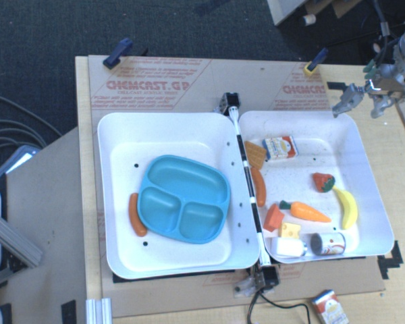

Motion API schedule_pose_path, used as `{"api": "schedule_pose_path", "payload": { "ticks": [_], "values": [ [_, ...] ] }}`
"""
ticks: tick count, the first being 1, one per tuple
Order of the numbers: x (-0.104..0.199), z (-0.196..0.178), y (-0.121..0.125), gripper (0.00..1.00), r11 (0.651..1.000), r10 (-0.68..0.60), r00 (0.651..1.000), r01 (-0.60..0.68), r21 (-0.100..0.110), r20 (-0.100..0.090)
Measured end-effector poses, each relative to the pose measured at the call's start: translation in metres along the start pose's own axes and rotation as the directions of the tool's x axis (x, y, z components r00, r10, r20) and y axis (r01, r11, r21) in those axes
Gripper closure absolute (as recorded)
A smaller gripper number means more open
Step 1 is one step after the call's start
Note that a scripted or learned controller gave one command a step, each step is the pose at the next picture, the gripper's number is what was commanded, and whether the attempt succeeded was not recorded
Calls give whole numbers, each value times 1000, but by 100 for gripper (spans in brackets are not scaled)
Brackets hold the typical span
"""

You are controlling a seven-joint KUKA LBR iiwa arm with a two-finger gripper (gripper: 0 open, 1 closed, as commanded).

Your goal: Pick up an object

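My gripper (360,104) hangs over the far right corner of the right bin (371,174), open, with nothing between its fingers. Below it the bin holds a small milk carton (280,147), a tan cracker (255,155), an orange sausage (258,184), a strawberry (323,181), a banana (347,208), a carrot (309,212), a red wedge (274,217), a cheese piece (290,231), a white block (290,247) and a can (328,244). The gripper touches none of them.
The left bin (115,181) holds a blue divided plate (183,198) and a sausage (137,214) beside it. A small carton (327,307) lies on the bench in front of the right bin. Clamps (117,52) sit at the board's back edge.
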State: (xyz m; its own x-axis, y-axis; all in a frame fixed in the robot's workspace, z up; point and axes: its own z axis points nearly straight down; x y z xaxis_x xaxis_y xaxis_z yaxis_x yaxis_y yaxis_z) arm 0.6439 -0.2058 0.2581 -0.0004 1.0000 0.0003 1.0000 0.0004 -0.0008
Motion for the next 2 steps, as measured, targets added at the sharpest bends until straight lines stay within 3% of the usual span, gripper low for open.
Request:
{"api": "schedule_pose_path", "payload": {
  "ticks": [1,2],
  "values": [
    [32,169,10,0,1000,-1,1000,1,-7,2],
    [87,169,26,0,1000,-1,1000,1,-11,0]
  ]
}}
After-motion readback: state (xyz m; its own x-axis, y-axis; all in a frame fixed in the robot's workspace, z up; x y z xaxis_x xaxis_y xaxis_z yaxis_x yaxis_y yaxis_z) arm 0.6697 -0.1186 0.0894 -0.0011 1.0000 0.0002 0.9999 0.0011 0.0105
